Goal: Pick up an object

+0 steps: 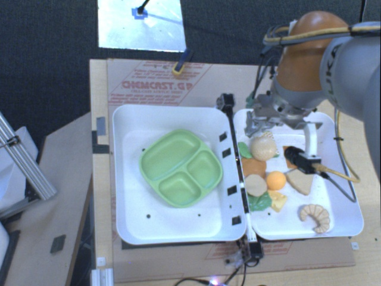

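My gripper [258, 126] hangs over the back left part of the right bin [348, 216]. Directly below and in front of it lies a cream round food piece [264, 148], close to the gripper's tip; whether they touch I cannot tell. Around it lie an orange slice [253, 167], a small orange ball [275, 180], a beige disc [256, 186], a toast-like wedge [301, 183], a yellow chunk [278, 202], green leafy bits [244, 150] and a tan croissant shape [315, 217].
The left bin [131, 219] holds a green divided plate [180, 167]. A black-clipped divider [233, 159] runs between the bins. The arm's grey and orange body [309, 52] looms over the right bin's back edge.
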`<state>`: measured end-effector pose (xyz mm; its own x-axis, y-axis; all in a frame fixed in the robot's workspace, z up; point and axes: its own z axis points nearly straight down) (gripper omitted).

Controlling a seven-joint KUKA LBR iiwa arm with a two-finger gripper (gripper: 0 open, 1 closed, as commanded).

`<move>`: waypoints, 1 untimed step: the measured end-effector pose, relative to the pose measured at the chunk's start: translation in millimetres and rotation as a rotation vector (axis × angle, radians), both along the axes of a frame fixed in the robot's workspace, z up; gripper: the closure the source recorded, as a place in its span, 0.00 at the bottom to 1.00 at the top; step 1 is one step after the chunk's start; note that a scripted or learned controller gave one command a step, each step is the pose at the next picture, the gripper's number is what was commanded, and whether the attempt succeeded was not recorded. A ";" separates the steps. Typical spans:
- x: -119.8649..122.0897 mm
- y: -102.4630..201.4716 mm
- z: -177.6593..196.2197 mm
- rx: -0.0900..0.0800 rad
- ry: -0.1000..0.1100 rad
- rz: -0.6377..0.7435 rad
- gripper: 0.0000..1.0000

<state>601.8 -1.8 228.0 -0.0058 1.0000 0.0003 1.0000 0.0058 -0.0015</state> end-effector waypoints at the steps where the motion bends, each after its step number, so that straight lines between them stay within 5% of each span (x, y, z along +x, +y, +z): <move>1: 8.3 2.4 -13.4 0.000 -0.002 0.000 1.00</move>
